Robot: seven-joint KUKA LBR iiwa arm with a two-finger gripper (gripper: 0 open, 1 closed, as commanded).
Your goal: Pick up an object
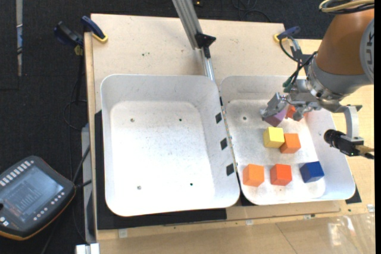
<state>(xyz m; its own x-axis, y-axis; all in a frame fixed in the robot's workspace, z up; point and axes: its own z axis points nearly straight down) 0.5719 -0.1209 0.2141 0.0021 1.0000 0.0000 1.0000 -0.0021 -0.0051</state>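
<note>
Hand (277, 111) low in the right bin (238, 134), just behind the yellow block (274, 137); can't tell its opening. Orange block (291, 143) touches yellow: risk of a nudge or double contact spoiling the grasp.

I see the bench (155, 38), a pale board speckled with small dark marks, with two white bins lying directly on it side by side. The left bin (116, 146) is the larger one as I see it; the right bin (238, 92) touches it along a seam with black tabs. A clamp (94, 28) grips the board's far left corner and another clamp (286, 34) the far right corner. A grey metal pole (181, 0) slants down to the board just behind where the bins meet.
</note>
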